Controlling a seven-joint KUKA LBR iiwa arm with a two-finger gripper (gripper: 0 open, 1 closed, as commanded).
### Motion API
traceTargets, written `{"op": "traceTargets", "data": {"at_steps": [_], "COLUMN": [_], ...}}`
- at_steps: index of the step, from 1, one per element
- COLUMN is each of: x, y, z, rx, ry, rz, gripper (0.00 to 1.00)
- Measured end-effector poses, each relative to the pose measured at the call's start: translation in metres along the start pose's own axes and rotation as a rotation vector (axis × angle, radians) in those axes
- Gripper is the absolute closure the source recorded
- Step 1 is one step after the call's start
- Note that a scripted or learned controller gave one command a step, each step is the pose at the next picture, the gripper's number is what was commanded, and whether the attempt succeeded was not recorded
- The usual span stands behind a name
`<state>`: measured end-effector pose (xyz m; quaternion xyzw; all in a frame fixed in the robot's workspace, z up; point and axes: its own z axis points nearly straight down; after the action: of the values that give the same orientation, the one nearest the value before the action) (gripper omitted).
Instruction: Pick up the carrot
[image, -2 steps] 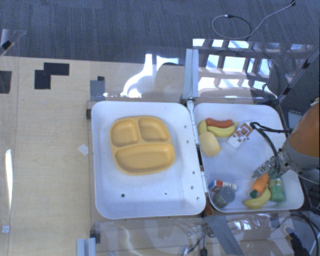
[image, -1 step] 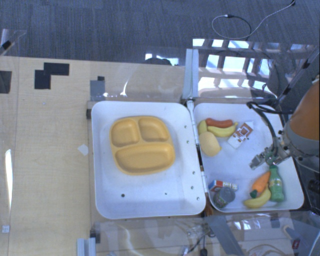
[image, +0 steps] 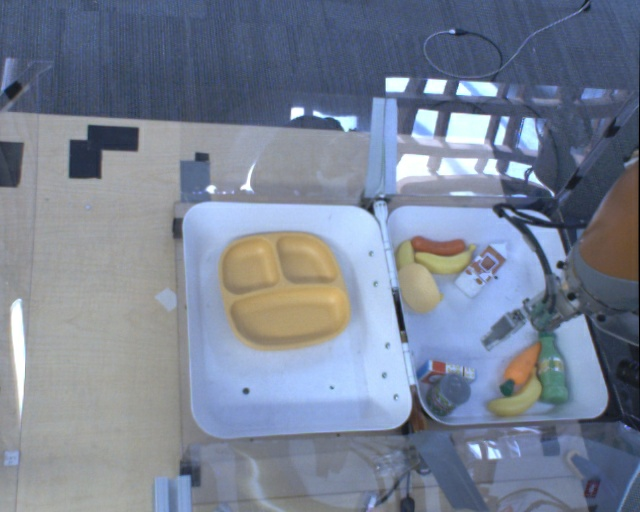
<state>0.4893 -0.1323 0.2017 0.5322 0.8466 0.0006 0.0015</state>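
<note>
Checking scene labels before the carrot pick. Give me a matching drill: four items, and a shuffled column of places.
Things:
1. carrot
2. yellow divided plate
3. green bottle
4. small white carton

Places:
A. in the left bin
B. upper part of the right bin, right of the upper banana
C. near the right bin's lower right corner, just left of the green bottle
D. by the right bin's right wall, just below the gripper

Pairs: 1-C, 2-A, 3-D, 4-B
</note>
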Motion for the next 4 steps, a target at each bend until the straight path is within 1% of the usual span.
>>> {"op": "traceTargets", "data": {"at_steps": [1,2,3,4], "x": [-0.043,-0.005,-0.058,-0.059], "y": [-0.019,0.023,-0.025,-0.022], "z": [0.114,0.113,0.113,0.103], "rx": [-0.007,-0.009,-0.008,-0.013], "ry": [-0.005,-0.01,-0.007,-0.01], "rz": [0.054,-0.14,-0.167,-0.168], "gripper": [0.0,0.0,0.0,1.0]}}
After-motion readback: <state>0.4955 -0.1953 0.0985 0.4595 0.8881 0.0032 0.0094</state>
